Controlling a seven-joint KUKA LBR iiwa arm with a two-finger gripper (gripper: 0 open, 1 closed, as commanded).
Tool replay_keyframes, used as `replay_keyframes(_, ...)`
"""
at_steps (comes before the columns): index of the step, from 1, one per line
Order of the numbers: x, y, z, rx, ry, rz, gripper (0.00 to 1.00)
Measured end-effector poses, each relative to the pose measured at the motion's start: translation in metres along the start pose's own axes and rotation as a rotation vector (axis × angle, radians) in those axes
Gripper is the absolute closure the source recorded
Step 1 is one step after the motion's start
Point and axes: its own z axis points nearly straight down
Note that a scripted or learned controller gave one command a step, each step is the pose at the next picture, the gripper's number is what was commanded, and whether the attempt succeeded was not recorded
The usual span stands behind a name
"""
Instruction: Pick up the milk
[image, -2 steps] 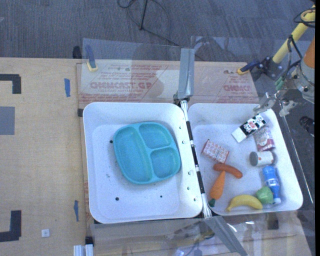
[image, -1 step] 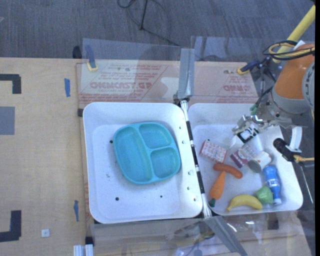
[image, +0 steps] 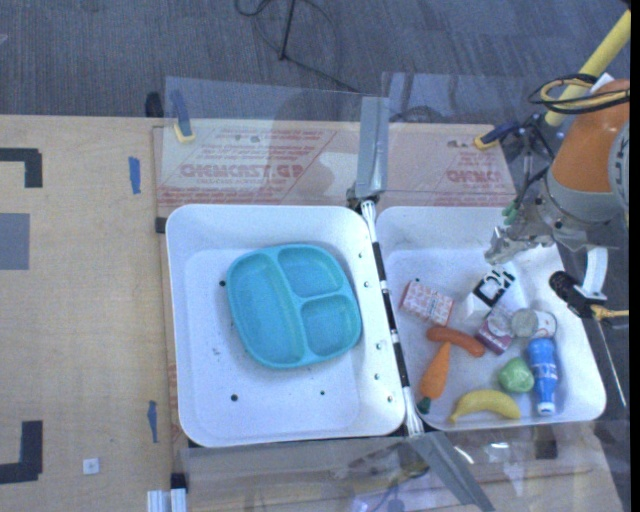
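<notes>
My tool (image: 503, 243) above the right bin (image: 590, 400), grip unreadable to me, pale wood surface (image: 80, 330) left of it, grey carpet (image: 120, 45) beyond

And we're looking down on a robotics lab bench here, no question. A pale plywood benchtop (image: 80, 300) carries black tape corner marks (image: 22, 167) and blue tape strips (image: 134, 174), the sort used for calibration. Two shallow white plastic bins (image: 190, 250) sit side by side behind clear acrylic panels (image: 250, 130) with red lettering. A grey industrial arm with an orange band (image: 590, 150) leans in, cables (image: 560, 95) trailing, above grey carpet (image: 100, 50). Toy food lies in the right-hand bin, like a plastic yellow banana (image: 485, 405).
</notes>
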Motion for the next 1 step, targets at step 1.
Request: replay_keyframes(1, 0.0002, 0.0, 0.0001, 0.0, 0.0, 0.0, 0.0)
